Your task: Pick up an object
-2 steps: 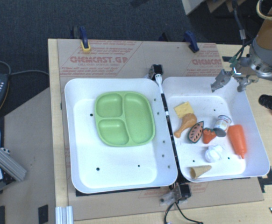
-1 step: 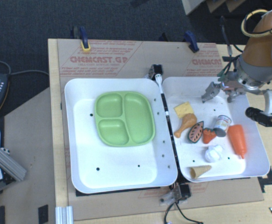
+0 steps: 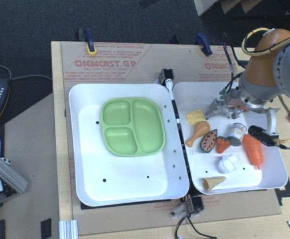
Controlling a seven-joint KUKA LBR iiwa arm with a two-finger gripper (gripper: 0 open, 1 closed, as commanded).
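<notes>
Toy chicken drumstick (image 3: 198, 132) lies in right bin (image 3: 269, 179) beside cheese wedge (image 3: 195, 116) and carrot (image 3: 253, 150); my hand (image 3: 226, 106) hovers over bin's back edge, grip state unreadable.

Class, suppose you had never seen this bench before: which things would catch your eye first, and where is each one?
First the pale green divided plate, lying alone in the left bin. Next the cluster of toy foods in the right bin: a drumstick, an orange carrot and a cone near the front rim. Above that bin's far side hangs the grey arm with its orange band, the gripper low over the bin.
</notes>
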